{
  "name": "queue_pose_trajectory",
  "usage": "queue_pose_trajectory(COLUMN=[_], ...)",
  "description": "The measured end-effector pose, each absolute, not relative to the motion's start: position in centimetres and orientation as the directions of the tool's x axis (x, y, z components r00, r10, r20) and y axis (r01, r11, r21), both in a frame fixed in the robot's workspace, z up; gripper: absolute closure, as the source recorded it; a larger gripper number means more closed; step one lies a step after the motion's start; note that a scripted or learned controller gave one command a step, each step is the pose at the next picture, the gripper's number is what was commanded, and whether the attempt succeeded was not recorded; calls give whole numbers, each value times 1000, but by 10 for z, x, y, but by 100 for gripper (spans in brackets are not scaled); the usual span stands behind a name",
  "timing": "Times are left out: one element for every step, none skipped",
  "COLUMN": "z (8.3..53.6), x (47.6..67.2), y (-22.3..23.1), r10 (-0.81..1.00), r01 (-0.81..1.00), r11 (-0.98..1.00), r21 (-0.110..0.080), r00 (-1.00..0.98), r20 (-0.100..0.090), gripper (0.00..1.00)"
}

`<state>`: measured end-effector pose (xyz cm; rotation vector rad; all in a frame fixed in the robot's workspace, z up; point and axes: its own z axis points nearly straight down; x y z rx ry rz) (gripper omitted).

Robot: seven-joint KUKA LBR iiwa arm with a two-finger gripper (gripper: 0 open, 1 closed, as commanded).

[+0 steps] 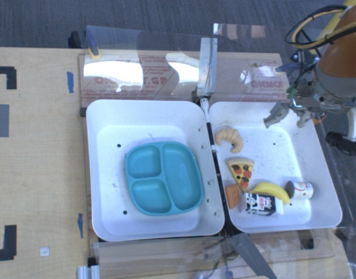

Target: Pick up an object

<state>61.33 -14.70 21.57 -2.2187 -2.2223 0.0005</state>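
The gripper (289, 116) is held empty over the far right corner of the right bin (323, 217), fingers spread apart, presumably ready for a descent. The croissant (229, 137), pizza slice (241, 171) and banana (270, 190) are seen along its left and near edges, so any may be chosen.

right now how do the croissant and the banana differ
The croissant is tan and ridged; the banana is smooth yellow. The croissant lies alone near the right bin's far left side; the banana lies nearer the front, against a black-and-white carton. Both are curved and in the same bin.
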Motion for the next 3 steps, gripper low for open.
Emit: queue_pose_trajectory(z=[90, 100, 188], x=[634, 635, 668], y=[-102, -102, -12], r10=[997, 997, 998], r01=[997, 997, 998], r11=[82, 81, -70], r21=[5, 6, 4], r00=[-82, -81, 70], r20=[0, -1, 2], gripper=[0, 100, 100])
